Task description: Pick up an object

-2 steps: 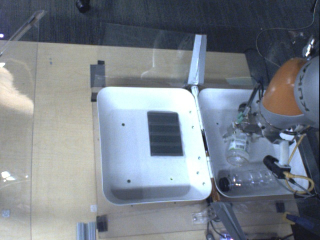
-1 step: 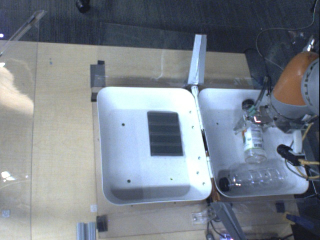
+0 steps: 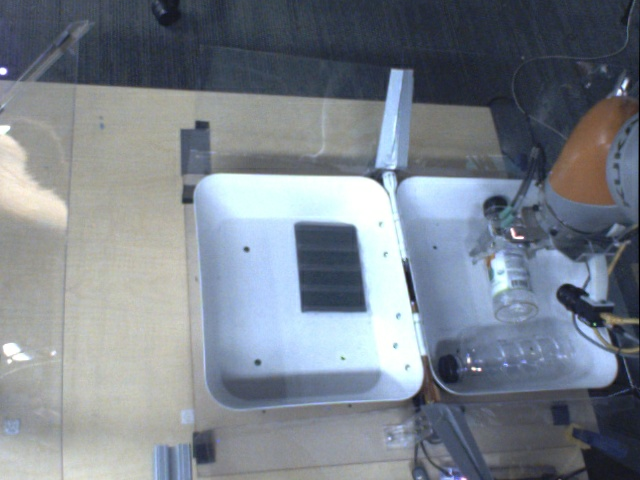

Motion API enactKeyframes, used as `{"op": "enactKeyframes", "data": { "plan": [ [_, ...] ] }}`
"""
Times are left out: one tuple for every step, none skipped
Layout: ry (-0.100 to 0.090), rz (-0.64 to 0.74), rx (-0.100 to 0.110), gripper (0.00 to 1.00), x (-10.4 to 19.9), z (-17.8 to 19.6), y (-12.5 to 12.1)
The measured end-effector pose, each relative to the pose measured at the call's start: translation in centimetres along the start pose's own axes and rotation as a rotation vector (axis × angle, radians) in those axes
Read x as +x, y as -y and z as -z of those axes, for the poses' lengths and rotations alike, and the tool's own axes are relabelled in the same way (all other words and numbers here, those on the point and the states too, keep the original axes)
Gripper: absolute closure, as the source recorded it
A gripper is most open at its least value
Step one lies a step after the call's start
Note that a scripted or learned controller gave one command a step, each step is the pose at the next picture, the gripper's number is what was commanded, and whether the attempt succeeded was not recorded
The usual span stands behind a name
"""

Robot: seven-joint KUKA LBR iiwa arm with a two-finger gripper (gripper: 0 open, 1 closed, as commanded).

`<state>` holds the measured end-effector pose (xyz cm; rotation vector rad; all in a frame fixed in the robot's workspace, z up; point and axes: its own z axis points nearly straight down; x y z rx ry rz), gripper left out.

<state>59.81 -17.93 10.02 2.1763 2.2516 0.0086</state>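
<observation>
Cool, fairly dim overhead light falls on the left bin (image 3: 230,268), whose white floor reads bluish-grey. A soft shadow pools along that bin's near wall. Left of the bin, a clear sheet (image 3: 40,218) over the bench throws pale glare patches. Right of the bin, the transparent bottle (image 3: 505,356) blurs into its surroundings, perhaps from low resolution. Overall focus is soft.

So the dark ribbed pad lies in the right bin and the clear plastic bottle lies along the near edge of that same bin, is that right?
Not quite: the camera view shows the dark ribbed pad in the left bin. The clear plastic bottle does lie along the near edge of the right bin.
</observation>
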Motion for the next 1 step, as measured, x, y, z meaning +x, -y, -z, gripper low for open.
{"op": "enactKeyframes", "data": {
  "plan": [
    [-0.004,0.077,0.004,1.0,9.09,10.16,-2.39]
  ]
}}
